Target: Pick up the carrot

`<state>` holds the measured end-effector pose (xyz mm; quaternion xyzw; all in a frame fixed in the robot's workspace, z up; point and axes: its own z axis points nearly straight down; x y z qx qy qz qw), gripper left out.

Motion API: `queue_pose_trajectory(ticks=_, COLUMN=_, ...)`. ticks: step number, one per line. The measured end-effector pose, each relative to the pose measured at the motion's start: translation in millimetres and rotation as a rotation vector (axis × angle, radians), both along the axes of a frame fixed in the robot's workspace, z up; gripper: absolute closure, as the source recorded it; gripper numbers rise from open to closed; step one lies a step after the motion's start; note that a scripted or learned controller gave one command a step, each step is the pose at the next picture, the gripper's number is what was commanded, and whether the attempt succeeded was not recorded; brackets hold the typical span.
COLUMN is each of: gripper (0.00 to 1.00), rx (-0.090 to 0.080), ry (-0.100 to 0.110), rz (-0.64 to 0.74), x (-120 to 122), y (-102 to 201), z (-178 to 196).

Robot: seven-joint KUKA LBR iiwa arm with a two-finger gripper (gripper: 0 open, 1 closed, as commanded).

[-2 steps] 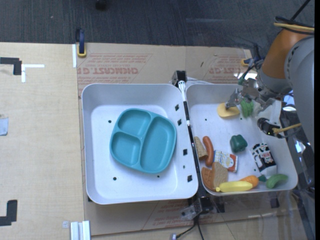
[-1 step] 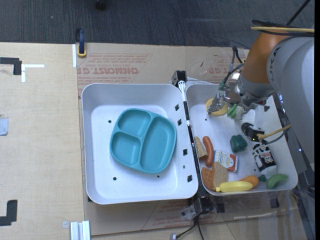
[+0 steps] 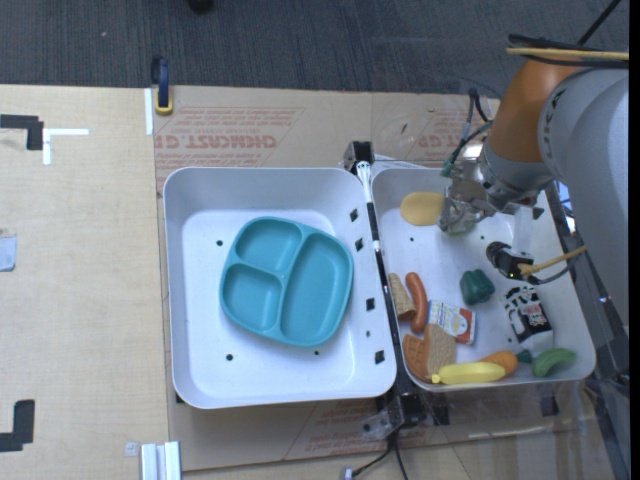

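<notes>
The carrot (image 3: 503,361) is a short orange piece near the front of the right bin (image 3: 575,298). Its left end is tucked behind a yellow banana (image 3: 468,373). My gripper (image 3: 457,218) hangs low over the back of the same bin, just right of a flat yellow piece (image 3: 421,208). It is far from the carrot, which lies towards the front edge. Nothing shows between the gripper and the bin floor.
The left bin (image 3: 190,298) holds a teal divided plate (image 3: 287,281). Around the carrot lie a green vegetable (image 3: 553,360), a black-and-white packet (image 3: 527,313), a dark green lump (image 3: 477,286), a red sausage (image 3: 417,293), bread slices (image 3: 430,353) and a small packet (image 3: 450,320).
</notes>
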<state>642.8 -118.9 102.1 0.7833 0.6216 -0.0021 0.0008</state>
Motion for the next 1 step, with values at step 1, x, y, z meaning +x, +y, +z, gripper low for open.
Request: queue_pose_trajectory(ticks=1, gripper=0.0, rx=0.0, ry=0.0, rz=0.0, x=-0.1, y=0.0, z=-0.1)
